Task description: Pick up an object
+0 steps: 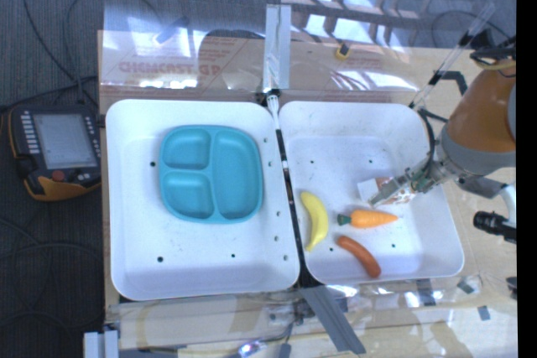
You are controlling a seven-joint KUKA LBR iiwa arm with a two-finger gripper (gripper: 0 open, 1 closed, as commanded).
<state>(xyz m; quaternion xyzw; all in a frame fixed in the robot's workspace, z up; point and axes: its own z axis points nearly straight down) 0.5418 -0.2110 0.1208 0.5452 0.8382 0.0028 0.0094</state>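
Camera view: claw point(388, 194), grip state unreadable, just above carrot point(369, 220), near banana point(315, 219) and sausage point(359, 256).

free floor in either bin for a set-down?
Right bin: open floor in the far half, between the divider wall and the tool. Near half is crowded: banana, carrot, sausage. Left bin: only thin margins around the blue plate, widest along the near edge.

Teach pendant point(55, 155) left of bench point(470, 63)
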